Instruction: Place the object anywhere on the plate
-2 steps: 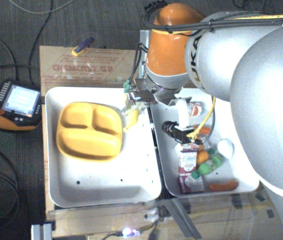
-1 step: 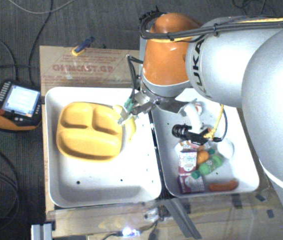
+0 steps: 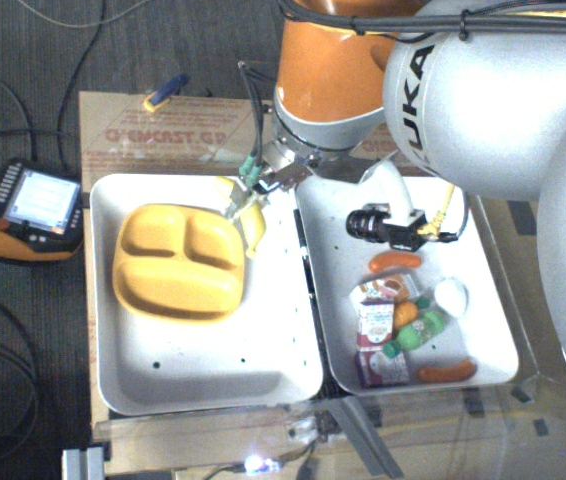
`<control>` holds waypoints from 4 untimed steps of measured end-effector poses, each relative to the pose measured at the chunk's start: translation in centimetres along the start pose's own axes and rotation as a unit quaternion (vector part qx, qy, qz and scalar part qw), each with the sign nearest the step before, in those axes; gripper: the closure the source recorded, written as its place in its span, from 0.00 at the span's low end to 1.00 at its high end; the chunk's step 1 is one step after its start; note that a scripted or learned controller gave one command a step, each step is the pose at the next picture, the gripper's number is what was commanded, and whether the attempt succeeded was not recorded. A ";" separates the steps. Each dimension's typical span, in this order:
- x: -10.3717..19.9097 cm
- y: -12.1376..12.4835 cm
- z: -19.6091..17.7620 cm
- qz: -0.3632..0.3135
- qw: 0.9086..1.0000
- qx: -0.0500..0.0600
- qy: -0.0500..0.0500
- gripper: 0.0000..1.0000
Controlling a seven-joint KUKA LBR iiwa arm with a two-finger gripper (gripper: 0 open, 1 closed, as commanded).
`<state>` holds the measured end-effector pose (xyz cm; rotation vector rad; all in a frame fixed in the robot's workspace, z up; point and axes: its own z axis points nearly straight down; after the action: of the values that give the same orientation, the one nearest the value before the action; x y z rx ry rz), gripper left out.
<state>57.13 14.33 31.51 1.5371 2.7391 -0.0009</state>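
The end effector (image 3: 253, 190) is seen above the upper right corner of the left bin (image 3: 123, 368), just beyond the plate's upper right edge. A pale yellow object (image 3: 252, 224), banana-like in shape, is seen directly beneath the fingertips, its long axis running roughly up and down the view, along the plate's right side. Whether the object is pinched between the fingers or merely lies under them cannot be told, and the fingers' spread cannot be judged either.

The yellow plate (image 3: 178, 261), divided into compartments, is set in the left half of that bin; it lies to the left of and slightly below the end effector in the view. The object is seen touching or just overlapping the plate's right rim. A short leftward shift is judged to be what the placement turns on.

Open white floor is left below the plate, while the bin's dividing wall stands close on the right. The right bin (image 3: 493, 358) holds mixed items, well apart from the plate.
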 end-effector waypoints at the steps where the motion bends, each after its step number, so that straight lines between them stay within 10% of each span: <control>1: 0.0 0.0 0.0 0.000 1.000 0.000 0.000 0.00; 2: 4.5 -2.9 -10.8 -0.219 0.976 -0.001 -0.001 0.00; 3: 8.8 1.4 -11.9 -0.261 0.965 -0.001 0.000 0.00; 4: 6.7 6.2 -12.0 -0.452 0.892 -0.001 -0.001 0.00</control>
<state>58.93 23.25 43.45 0.1327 3.1347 0.0000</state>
